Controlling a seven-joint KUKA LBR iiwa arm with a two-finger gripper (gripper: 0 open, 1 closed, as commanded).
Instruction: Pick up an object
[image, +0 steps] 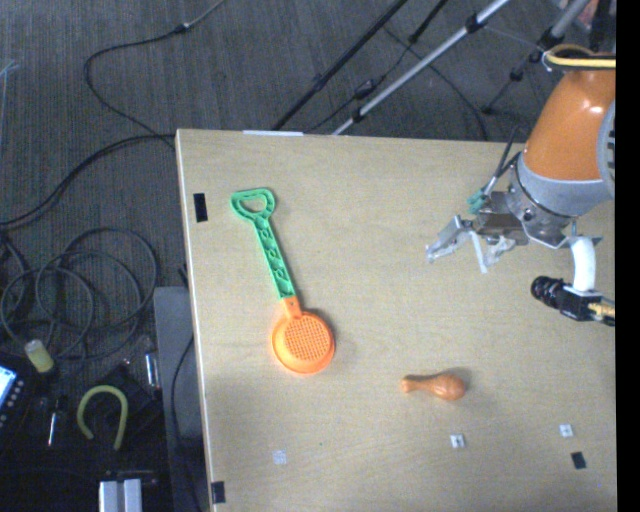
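Observation:
A toy strainer with a green handle (268, 245) and a round orange mesh head (303, 343) lies on the left part of the pale wooden bench top (400, 190). A small orange drumstick-shaped piece (437, 385) lies toward the front, right of the middle. My gripper (463, 251) hangs at the right, under the orange band of the arm (568, 125). Its grey fingers (441, 245) are spread open with nothing between them. It is well above and slightly right of the drumstick piece, apart from both objects.
Small black and white markers (458, 440) dot the bench's front right, and a black tag (200, 207) sits near the left edge. Cables and a yellow-green hook (102, 410) lie on the dark floor to the left. Tripod legs (420, 60) cross behind the bench.

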